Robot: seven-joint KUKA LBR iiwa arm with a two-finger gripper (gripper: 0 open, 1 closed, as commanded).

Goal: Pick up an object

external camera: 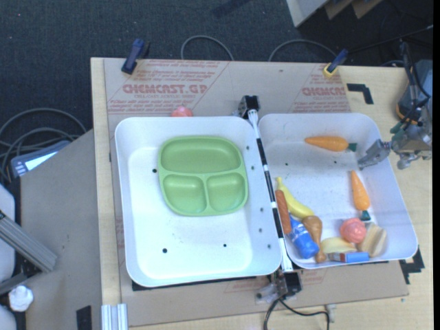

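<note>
Rightward, arm low over the right bin (385, 184) rim, claw (375, 154) beside the carrot (328, 143), grip state unclear.

Bins (137, 184): smooth white plastic, faint sheen.
Divided plate (203, 174): matt green plastic, smooth.
Toy carrots (327, 142): glossy orange plastic.
Banana (297, 203): shiny yellow plastic.
Counter (206, 84): brown paper-faced sheet, matt, red print.
Gripper (375, 155): dull grey metal.
Floor (62, 33): dark carpet, rough weave.
</note>
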